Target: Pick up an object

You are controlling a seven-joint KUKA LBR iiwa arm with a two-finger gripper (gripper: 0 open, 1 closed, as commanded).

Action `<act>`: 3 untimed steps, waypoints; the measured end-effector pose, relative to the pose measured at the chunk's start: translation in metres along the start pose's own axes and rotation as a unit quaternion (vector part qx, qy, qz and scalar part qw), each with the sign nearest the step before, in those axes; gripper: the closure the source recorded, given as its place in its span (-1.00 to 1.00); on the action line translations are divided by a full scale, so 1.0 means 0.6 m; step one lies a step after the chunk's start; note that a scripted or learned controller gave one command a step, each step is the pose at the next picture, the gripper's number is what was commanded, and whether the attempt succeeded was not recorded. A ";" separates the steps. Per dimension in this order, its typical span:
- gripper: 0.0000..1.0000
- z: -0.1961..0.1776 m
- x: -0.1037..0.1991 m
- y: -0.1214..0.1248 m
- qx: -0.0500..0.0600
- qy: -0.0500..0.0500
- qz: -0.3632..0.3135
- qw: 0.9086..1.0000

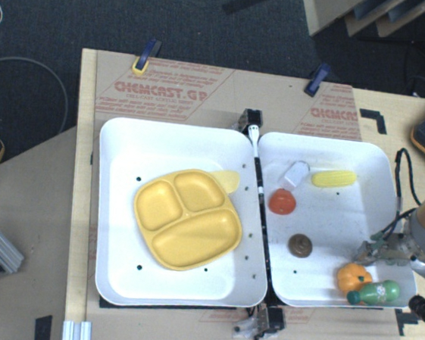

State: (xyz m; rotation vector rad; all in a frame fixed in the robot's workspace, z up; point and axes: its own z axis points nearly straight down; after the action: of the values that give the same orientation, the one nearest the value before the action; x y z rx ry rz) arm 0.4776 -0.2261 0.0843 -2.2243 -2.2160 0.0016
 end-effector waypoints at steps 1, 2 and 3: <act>1.00 -0.018 0.109 0.003 0.000 0.002 -0.004 1.000; 1.00 0.000 0.066 0.052 -0.003 -0.002 -0.002 1.000; 1.00 0.000 0.165 0.039 0.001 0.001 -0.004 1.000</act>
State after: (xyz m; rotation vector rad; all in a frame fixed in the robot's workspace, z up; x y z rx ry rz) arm 0.5016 -0.1271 0.0843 -2.2130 -2.2230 -0.0002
